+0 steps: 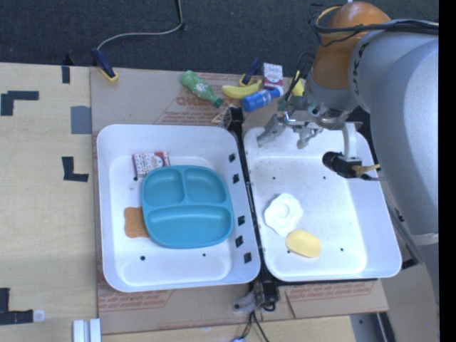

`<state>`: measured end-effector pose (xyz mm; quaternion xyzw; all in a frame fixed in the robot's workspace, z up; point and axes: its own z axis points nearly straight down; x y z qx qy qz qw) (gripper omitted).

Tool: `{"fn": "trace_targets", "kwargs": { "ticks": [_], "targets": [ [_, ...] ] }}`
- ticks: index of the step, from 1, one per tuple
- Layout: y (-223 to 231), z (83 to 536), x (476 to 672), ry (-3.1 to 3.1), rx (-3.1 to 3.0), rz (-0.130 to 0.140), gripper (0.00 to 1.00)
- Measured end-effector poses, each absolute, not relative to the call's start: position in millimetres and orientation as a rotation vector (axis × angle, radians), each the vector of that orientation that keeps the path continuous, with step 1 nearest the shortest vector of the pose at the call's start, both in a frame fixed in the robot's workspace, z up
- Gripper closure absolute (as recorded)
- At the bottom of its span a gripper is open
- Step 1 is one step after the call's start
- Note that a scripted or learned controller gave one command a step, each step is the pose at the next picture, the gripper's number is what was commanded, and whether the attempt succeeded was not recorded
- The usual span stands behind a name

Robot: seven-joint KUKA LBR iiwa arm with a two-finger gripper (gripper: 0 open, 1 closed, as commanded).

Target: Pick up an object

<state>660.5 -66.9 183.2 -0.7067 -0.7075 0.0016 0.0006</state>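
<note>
Two tool [286, 137] fingers spread wide, gripping nothing, hover far from fried egg [283, 213]; slick flat toy risks slipping.

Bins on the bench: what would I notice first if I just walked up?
Probably the big blue divided plate filling the left bin. Next, the grey arm's gripper, open over the far end of the right bin, with a white fried egg toy and a yellow lump near its front.

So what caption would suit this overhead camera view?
Arm's end effector poised over right bin holding fried egg and yellow piece; blue tray at left.
</note>
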Motion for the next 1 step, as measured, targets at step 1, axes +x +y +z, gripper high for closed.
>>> {"fn": "trace_targets", "kwargs": {
  "ticks": [1],
  "targets": [
    [-101.6, 85.7, 661.8, -2.224, -2.222, 0.001, 0.00]
  ]
}}
